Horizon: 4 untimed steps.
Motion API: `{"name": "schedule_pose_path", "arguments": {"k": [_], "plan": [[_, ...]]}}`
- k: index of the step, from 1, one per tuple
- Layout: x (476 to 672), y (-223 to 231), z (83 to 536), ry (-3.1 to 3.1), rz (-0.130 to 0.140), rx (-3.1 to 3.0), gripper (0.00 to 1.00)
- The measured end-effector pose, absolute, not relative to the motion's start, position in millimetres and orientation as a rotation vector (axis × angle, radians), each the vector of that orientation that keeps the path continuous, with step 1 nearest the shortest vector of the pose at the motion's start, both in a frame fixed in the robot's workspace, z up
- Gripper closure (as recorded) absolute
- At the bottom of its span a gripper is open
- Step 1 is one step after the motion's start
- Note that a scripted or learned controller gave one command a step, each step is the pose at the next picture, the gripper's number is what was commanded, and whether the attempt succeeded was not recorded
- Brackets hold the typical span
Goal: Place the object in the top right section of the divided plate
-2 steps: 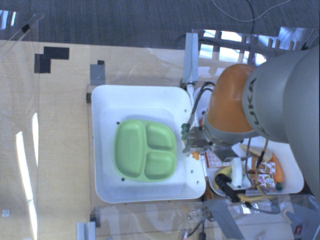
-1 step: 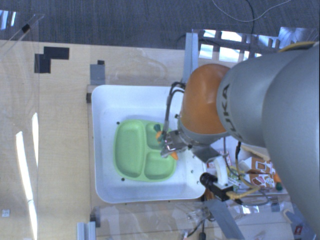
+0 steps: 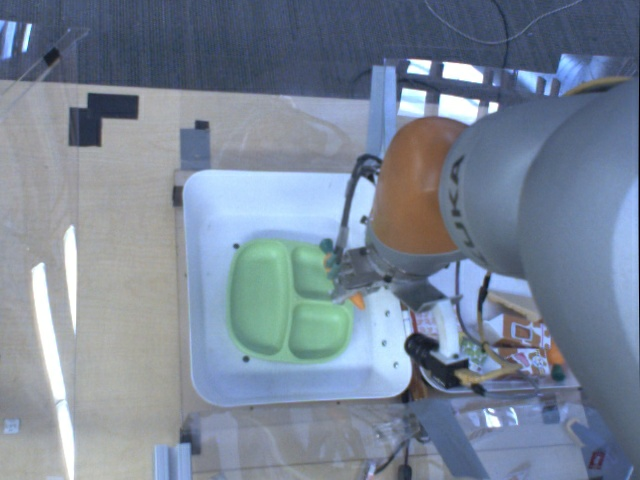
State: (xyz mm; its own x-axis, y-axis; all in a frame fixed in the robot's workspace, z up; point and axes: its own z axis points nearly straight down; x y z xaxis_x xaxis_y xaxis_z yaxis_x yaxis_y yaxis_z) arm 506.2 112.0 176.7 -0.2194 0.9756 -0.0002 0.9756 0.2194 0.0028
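One arm [image 3: 520, 188] reaches in, grey with a single orange band [image 3: 415, 193], and it carries one gripper [image 3: 345, 283].

Two white bins sit on the bench [image 3: 100, 298]: the left bin [image 3: 290, 193] is in plain sight, while the right bin [image 3: 470, 378] is mostly covered by the arm.

One green divided plate [image 3: 285, 303] lies in the left bin, with three sections: one large on the left and two smaller on the right.

The right bin holds a jumble of small items [image 3: 480, 358], too hidden to count.

Two black tape marks [image 3: 100, 116] are stuck on the bench, and one thin cable [image 3: 500, 18] loops across the dark floor [image 3: 200, 18].
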Motion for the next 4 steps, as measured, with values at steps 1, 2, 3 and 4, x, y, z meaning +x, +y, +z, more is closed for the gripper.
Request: {"name": "schedule_pose_path", "arguments": {"k": [1,2,3,4], "plan": [[487.4,118.5,180.0,2.792,0.004,1.437,1.0],[487.9,49.5,184.6,2.831,0.004,1.354,1.0],[487.9,49.6,184.6,2.831,0.005,1.355,0.0],[490.2,50.6,195.6,2.826,0.011,1.352,1.0]]}}
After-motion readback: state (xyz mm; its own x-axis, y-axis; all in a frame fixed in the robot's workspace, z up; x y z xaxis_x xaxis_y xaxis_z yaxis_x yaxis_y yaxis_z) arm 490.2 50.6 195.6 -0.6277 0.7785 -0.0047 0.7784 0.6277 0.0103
